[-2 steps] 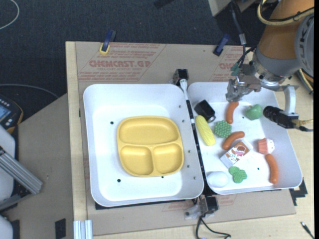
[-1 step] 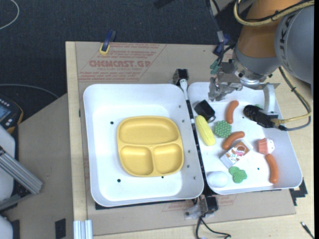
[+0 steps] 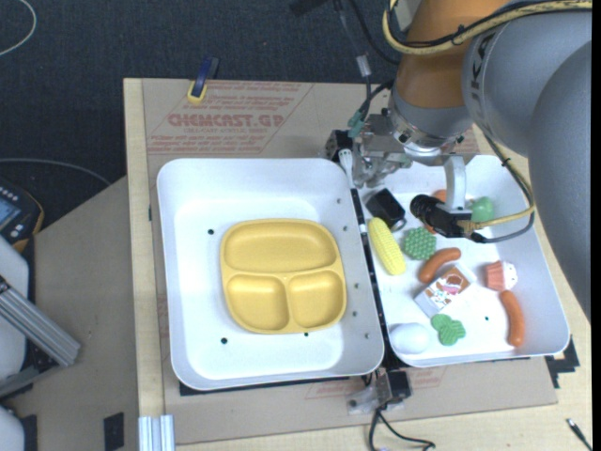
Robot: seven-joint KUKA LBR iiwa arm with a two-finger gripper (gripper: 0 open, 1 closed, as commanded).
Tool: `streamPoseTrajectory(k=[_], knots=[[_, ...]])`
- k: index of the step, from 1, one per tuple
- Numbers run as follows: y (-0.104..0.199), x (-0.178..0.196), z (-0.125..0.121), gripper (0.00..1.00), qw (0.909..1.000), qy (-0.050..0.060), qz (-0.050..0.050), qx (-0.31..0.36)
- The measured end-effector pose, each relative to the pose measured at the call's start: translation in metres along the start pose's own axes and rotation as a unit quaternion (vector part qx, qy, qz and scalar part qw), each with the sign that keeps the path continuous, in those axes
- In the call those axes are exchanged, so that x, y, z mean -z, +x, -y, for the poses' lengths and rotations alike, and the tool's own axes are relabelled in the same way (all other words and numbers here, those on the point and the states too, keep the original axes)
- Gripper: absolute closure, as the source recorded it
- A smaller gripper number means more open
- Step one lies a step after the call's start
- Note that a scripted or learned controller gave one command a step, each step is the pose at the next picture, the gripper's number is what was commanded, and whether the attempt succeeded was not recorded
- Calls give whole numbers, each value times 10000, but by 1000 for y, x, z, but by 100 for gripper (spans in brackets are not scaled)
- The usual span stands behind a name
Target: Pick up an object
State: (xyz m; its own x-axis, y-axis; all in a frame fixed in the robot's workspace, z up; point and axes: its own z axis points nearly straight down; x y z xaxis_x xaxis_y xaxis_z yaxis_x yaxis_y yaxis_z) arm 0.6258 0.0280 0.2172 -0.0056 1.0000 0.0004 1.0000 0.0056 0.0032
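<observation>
Approach step: gripper (image 3: 376, 169) sits at the right bin's (image 3: 547, 301) far-left corner, finger state unreadable, nothing visibly held; nearest pick is the corn cob (image 3: 386, 245) along the left wall, so next move likely means dropping onto it and closing.

A robotics lab: an industrial arm (image 3: 470, 54) at one o'clock, paper-covered bench (image 3: 235, 120), loose cables (image 3: 394, 421) at six o'clock.

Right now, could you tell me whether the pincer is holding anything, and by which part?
It cannot be told: the pincer sits over the right white bin's upper-left corner.
</observation>
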Motion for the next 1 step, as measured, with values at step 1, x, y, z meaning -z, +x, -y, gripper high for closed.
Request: streamPoseTrajectory(k=[1], knots=[[25, 3, -12, 100, 10000, -4, 1, -13]])
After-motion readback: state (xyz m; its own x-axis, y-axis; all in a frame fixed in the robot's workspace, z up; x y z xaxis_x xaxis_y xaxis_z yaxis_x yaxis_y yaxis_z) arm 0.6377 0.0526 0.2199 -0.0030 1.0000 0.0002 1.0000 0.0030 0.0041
